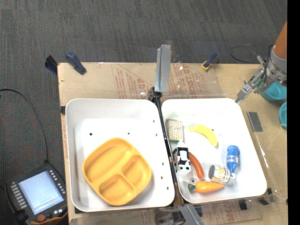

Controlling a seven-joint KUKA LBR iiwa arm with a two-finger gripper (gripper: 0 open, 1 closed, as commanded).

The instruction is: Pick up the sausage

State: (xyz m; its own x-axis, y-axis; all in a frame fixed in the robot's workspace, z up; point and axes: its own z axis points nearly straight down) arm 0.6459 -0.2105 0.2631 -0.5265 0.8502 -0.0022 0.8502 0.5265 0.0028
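Sausage (196,165), red-brown, lies on the floor of the right bin (243,125), slanted, in the bin's lower middle. Just left of it, touching or nearly so, a black-and-white cow-print carton (182,159); label too small to read. Right of the sausage lies a small can (219,174) on its side with a printed label, unreadable. Below both lies a toy carrot (208,187), orange with a green top pointing left, near the front wall. A blue bottle (232,159) with a white label, text illegible, sits right of the can. Yellow banana (205,133) lies toward the bin's upper middle; beside it on the left a small checkered-pattern box (175,130) by the divider wall. The left bin (75,116) holds a yellow divided plate (117,171) with three compartments. Faint mirrored red lettering shows on the surface (117,81) behind the bins, not readable. Blue tape pieces (75,63) at the back left corner. A teach pendant (36,193) lies on the carpet at lower left. The gripper (247,89) is outside the right bin past its back right corner, well apart from the sausage, with nothing in it; can't tell whether it's spread or closed.
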